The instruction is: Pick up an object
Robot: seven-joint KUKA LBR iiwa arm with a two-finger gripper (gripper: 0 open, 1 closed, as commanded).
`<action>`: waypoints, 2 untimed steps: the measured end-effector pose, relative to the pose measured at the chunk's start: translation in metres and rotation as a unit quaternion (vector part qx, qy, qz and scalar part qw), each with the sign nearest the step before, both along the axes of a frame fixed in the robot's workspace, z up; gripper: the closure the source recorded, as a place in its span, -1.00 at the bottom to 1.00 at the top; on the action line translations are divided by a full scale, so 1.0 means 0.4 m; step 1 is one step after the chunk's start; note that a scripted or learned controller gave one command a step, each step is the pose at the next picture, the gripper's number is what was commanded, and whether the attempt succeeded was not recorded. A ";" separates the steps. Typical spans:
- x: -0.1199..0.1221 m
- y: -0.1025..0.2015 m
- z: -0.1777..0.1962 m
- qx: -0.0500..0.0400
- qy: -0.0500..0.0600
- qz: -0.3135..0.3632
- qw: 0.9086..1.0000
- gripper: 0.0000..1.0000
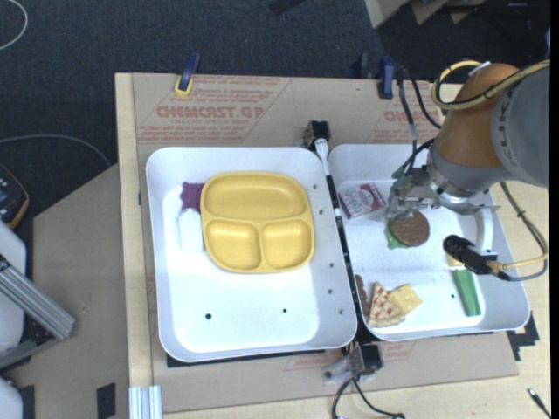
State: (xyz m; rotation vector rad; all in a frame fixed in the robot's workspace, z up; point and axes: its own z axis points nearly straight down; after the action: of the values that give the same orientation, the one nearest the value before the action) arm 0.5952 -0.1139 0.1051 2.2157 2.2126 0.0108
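Brown round disc under the gripper, not yet lifted.

Grey and orange, the arm reaches in from the right and brings its gripper (pixel 407 206) down over the right white bin (pixel 507 308), just above the flat brown round disc (pixel 409 230) that sits on a scrap of green near the bin's middle; whether the gripper is spread or closed I cannot tell from this slant, and nothing is seen clamped in it. The disc appears to rest on the bin floor, so by my reading the pick is at the approach or grasp stage, with the closing and lifting left to do. Other candidates lie untouched: a pink-and-white packet (pixel 361 199) beside the disc, a toy pizza slice (pixel 390 303) near the front wall, a green stick (pixel 468 292) at the right. The left white bin (pixel 166 260) holds a yellow divided plastic tray (pixel 258 220).
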 end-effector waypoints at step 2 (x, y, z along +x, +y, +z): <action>0.022 0.007 0.267 0.000 0.002 0.001 1.000 1.00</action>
State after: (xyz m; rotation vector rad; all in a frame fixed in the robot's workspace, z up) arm 0.6039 -0.1109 0.2118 2.2142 2.2173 0.0077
